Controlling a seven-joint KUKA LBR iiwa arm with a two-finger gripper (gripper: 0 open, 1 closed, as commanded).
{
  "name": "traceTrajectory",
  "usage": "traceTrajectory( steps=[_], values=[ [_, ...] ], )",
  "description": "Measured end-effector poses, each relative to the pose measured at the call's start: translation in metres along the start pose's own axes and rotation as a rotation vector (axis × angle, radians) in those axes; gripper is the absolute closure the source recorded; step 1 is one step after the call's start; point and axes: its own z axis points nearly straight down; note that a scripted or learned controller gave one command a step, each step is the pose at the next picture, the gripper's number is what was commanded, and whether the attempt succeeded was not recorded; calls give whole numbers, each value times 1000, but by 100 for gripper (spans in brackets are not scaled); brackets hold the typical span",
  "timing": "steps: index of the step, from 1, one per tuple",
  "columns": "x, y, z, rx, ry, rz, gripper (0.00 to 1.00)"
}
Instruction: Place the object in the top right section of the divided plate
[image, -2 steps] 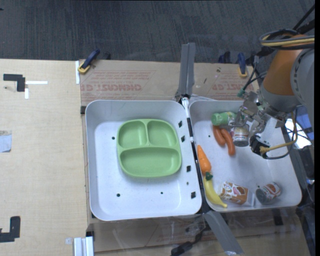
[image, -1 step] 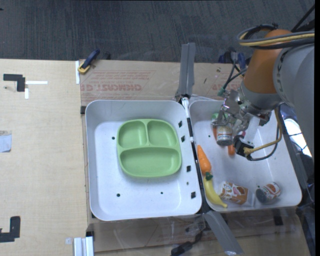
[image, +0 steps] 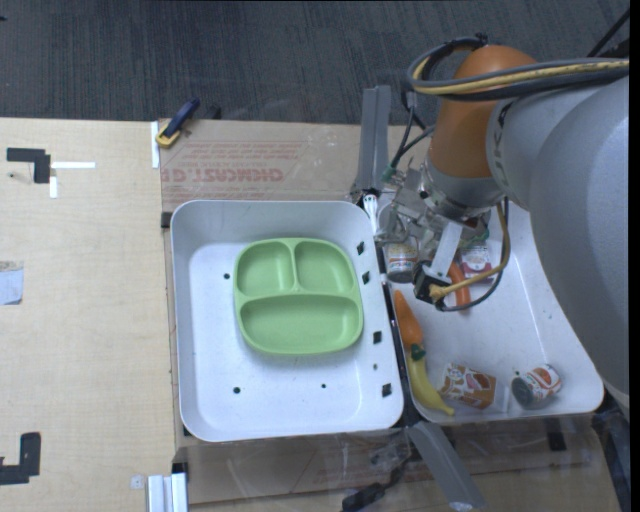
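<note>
A green divided plate lies in the left white bin; its two small sections are at the far side and nothing lies in any section. My gripper hangs low over the far left corner of the right bin, close to the wall between the bins. Right below it stands a small brownish can. An orange carrot and a yellow banana lie along the right bin's left wall, nearer than the gripper.
A red and white packet sits behind the wrist. An orange and white carton and a small round tin rest near the right bin's front edge. The grey arm covers the bin's right side.
</note>
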Motion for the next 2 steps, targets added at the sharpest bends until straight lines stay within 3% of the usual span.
traceTrajectory(
  steps=[1, 2],
  values=[
    [59, 19, -14, -2, 0, -280, 100],
    [59, 19, -14, -2, -1, -281, 0]
  ],
)
